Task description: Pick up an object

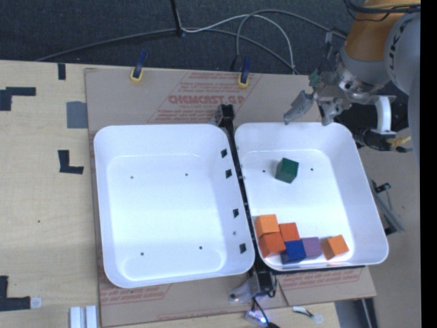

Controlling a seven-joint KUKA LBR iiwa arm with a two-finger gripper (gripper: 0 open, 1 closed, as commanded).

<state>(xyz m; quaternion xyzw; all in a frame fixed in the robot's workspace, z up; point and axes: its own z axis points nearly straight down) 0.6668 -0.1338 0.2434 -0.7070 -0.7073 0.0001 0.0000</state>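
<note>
Here, gripper [311, 113] spread wide, empty, upper right above bin rim; green cube [287, 170] tilted, no long axis.

Two shallow white bins, the left bin [164, 203] and the right bin [362, 183], sit side by side on a cardboard sheet [198, 98] printed with red lettering. Two blue-and-yellow clamps [139, 67] [244, 72] grip the sheet's far edge. Black clips [232, 173] join the bins along their shared rim. Thin cables [205, 27] cross the dark floor beyond. Black tape marks [67, 161] lie on the bench at left.
</note>
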